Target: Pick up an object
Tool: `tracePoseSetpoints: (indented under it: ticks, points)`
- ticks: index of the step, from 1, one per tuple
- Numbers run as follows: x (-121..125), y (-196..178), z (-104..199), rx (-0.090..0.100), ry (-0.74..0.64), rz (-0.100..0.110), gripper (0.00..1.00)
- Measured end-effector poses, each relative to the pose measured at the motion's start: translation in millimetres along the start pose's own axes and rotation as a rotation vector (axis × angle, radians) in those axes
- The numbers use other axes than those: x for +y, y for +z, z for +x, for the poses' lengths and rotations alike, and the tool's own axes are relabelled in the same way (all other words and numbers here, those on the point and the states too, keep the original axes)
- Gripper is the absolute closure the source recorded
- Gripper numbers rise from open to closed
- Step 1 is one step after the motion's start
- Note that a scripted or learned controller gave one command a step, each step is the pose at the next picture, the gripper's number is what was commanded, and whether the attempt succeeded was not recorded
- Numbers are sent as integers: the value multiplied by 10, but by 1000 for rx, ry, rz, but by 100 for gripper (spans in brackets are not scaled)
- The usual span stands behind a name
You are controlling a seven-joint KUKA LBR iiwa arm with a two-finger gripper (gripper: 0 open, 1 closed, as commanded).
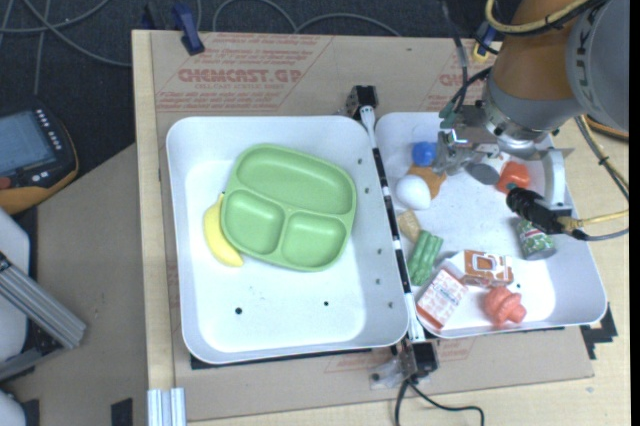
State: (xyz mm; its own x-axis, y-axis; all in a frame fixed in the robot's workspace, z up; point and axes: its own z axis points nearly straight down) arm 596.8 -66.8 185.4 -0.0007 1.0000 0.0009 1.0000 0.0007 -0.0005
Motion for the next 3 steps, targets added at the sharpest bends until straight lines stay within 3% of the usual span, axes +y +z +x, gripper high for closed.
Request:
tracePoseSetpoints:
  ticks: [1,2,3]
  points:
    - [-5,7,-2,0,0,1,0]
    - [235,1003,-449,-2,2,-1,0]
    - [634,1034,-312,-1,7,26,0]
